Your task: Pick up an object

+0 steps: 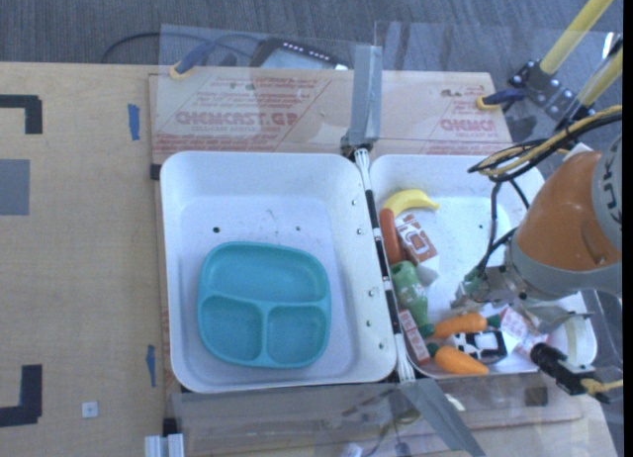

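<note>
The right bin (450,183) holds a heap of small things: a yellow banana (410,200) at its back, a red-and-white carton (418,241), a reddish sausage-like piece (390,237), a green item (407,287), two orange carrots (459,325) (461,361) and a black-and-white piece (486,344). My gripper (483,292) hangs low over the right part of this bin, just above the upper carrot, under the orange-banded wrist (564,223). Its fingertips are hidden by the wrist and clutter. Nothing is visibly lifted.
The left bin (188,188) holds a teal divided plate (264,303). A metal divider (364,99) rises between the bins at the back. Cables (524,153) loop over the right bin's far corner. Wooden bench lies to the left.
</note>
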Robot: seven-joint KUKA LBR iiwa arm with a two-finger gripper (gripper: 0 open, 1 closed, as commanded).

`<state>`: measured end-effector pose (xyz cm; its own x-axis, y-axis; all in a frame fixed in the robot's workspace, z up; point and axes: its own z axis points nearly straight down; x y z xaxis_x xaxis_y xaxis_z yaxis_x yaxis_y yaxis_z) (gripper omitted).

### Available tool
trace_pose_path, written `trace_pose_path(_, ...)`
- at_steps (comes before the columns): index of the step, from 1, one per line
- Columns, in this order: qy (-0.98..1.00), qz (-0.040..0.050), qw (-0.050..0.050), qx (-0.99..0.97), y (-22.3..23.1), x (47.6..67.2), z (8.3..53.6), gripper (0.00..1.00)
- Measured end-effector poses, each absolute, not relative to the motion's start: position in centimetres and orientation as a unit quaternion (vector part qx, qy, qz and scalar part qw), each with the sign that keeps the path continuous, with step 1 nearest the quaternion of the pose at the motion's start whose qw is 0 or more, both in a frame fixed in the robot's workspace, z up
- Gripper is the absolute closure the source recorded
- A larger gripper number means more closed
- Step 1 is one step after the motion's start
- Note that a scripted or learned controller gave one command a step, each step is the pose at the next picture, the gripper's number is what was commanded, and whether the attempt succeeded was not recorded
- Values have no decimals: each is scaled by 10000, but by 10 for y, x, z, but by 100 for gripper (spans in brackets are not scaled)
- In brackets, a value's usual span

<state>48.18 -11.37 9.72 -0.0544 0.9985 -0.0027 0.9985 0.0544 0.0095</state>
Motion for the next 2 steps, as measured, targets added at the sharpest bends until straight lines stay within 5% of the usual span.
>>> trace_pose_path(1, 6782, -4, -2, 7349, -58, 480, 228, 100)
trace_pose_path(2, 6783, -4, -3, 7348, -58, 480, 228, 0)
